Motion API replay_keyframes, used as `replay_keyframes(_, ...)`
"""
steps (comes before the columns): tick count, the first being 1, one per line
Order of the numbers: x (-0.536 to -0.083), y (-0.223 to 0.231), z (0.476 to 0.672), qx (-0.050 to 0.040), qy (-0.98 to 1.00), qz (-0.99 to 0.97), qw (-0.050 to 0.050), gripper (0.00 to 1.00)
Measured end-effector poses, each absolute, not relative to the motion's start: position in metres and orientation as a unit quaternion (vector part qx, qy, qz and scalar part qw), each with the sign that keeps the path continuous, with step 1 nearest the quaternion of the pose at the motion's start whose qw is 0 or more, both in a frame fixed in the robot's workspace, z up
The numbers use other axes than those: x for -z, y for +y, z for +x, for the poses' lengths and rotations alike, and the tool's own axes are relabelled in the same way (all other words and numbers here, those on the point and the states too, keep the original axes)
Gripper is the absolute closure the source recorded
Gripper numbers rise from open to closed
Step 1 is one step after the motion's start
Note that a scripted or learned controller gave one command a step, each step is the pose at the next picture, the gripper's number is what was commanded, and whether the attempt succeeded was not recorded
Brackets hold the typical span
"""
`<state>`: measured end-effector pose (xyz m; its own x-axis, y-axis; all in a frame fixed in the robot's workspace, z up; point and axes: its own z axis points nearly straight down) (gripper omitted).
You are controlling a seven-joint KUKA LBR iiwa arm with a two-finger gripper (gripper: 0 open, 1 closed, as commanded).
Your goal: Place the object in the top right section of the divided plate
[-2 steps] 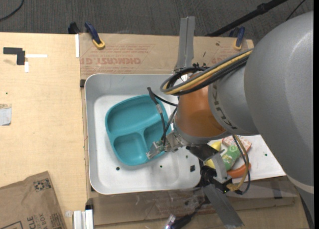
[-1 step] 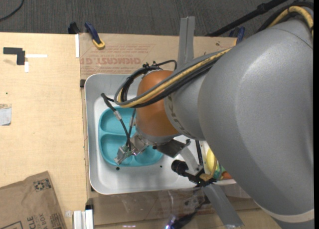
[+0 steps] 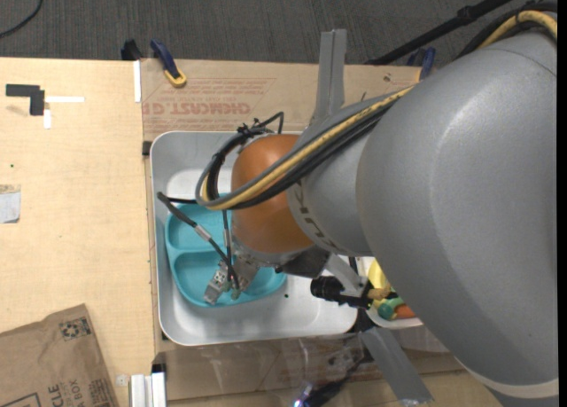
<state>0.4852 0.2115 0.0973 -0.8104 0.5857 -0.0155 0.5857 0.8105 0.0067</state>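
Grey arm housing (image 3: 461,210) filled the right half of the frame, nearest the lens, with the orange band (image 3: 266,197) just left of it at centre. Yellow and black cables (image 3: 266,161) ran across the band. Below the band, the pincer (image 3: 223,285) hung low over the teal divided plate (image 3: 190,237), which lay in the white bin (image 3: 177,330) at lower centre. Whether the pincer was apart or together could not be told; the tips were small and partly masked by cabling. No object was visible between them, and none could be made out in the plate's visible sections. Small yellow and orange items (image 3: 390,303) sat at the bin's right edge, under the arm.

Judgement: step in hand was either the approach or the release over the plate. Next move called for confirming the pincer's load, then centring over the plate's upper right section, hidden under the wrist.
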Motion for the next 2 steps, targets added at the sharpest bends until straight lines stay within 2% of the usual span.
replay_keyframes(1,-0.0983,0.2017,0.4897,0.0120,0.986,0.166,0.008,0.00)
replay_keyframes(2,-0.1058,0.1956,0.4928,0.0146,0.986,0.168,0.012,1.00)
